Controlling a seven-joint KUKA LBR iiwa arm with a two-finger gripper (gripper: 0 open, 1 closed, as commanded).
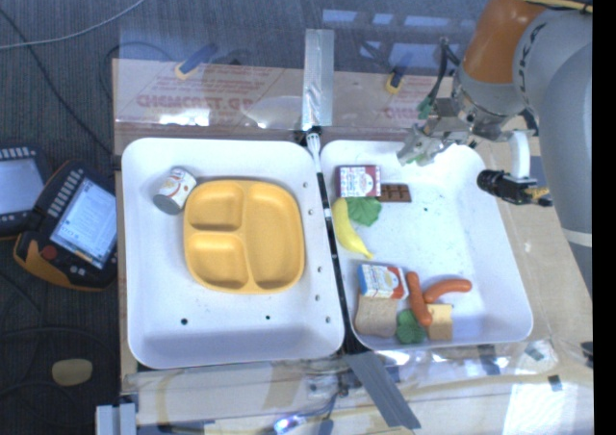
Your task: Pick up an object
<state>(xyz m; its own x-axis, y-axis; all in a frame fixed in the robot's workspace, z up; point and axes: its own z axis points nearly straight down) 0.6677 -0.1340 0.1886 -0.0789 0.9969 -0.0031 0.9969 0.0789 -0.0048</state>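
My gripper hangs over the far edge of the right bin, apart from every object. In that bin lie a red carton, a brown chocolate bar, a green leafy piece and a yellow banana along the left wall. Nearer the front are a blue and red carton, a tan block, an orange carrot, a red sausage, a green broccoli piece and a small tan cube. The red carton and chocolate bar are the closest to the gripper.
The left bin holds a yellow divided plate and a small tin can at its far left corner. A ridge separates the bins. The grey arm with its orange band comes in from the upper right. A handheld pendant lies off the bench at left.
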